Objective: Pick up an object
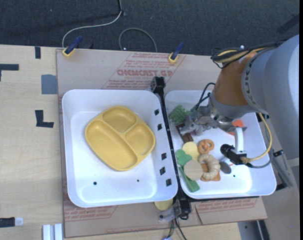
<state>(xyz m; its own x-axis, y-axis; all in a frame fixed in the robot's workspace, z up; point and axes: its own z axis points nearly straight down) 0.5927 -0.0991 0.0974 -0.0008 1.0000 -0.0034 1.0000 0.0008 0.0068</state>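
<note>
My gripper (192,125) is low in the right bin (259,184), at its left side, reaching in from the right. Its tip sits right by a dark brown piece (186,132) and just below a green leafy toy (179,114). Below it lie a yellow piece (190,148), a small pretzel (205,145), a tan ridged shrimp-like toy (210,167), a beige round disc (193,170) and a green pod-like toy (184,158). Whether the brown piece is between the fingers is hidden by the gripper body.
The left bin (76,184) holds a yellow divided plate (119,137). A black divider rail (164,139) runs between the bins. The grey arm with its orange band (231,84) covers the right bin's upper right. Cardboard (136,69) lies under both bins.
</note>
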